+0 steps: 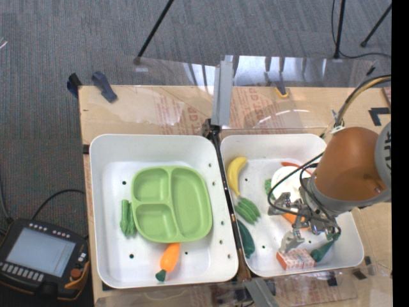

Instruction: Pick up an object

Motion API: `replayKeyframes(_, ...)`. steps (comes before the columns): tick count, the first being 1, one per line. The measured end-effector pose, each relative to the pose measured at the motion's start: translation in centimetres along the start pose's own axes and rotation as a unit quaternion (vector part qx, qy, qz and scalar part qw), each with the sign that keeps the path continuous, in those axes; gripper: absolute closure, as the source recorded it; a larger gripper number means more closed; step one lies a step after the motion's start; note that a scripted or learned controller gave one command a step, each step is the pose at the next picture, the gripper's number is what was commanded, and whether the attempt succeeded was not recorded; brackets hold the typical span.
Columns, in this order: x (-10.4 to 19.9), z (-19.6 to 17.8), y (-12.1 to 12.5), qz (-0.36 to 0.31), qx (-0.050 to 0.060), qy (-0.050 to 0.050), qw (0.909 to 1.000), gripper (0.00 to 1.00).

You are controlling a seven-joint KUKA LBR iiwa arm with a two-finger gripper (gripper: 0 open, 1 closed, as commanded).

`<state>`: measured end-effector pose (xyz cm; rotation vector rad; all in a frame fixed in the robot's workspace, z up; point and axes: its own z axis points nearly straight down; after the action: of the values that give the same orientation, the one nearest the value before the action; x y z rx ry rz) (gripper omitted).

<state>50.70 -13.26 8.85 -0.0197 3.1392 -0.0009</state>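
Two white bins [102,171] sit on a wooden bench [153,110] over grey carpet [64,31]. The gripper [307,230] hangs above a small box [295,258], its state unclear.

two shallow white plastic bins are seen, the left bin [102,171] and the right bin [348,251], on a pale tan wooden bench [137,110]. a lime-green divided plastic plate [171,204] is shown in the left bin, with a dark green toy bean pod [127,217] and an orange toy carrot with a green top [168,261]. a yellow toy banana [236,173], a green toy pea pod [248,209], a dark green toy cucumber [246,238] and a small red-and-white box [294,258] are seen in the right bin. the arm's band [348,165] is coloured orange.
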Motion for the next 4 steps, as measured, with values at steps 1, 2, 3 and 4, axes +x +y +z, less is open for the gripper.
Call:
replayKeyframes(1, -5.9, 0.1, -1.0, -0.106, -0.001, 0.0, 0.9943, 0.0)
replayKeyframes(2, -6.0, -0.9, -0.8, -0.107, -0.002, -0.002, 0.9943, 1.0)
replayKeyframes(3, -6.0, -0.9, -0.8, -0.106, -0.002, -0.001, 0.9943, 0.0)
replayKeyframes(4, -6.0, 0.1, -1.7, -0.147, -0.001, 0.0, 0.9891, 0.0)
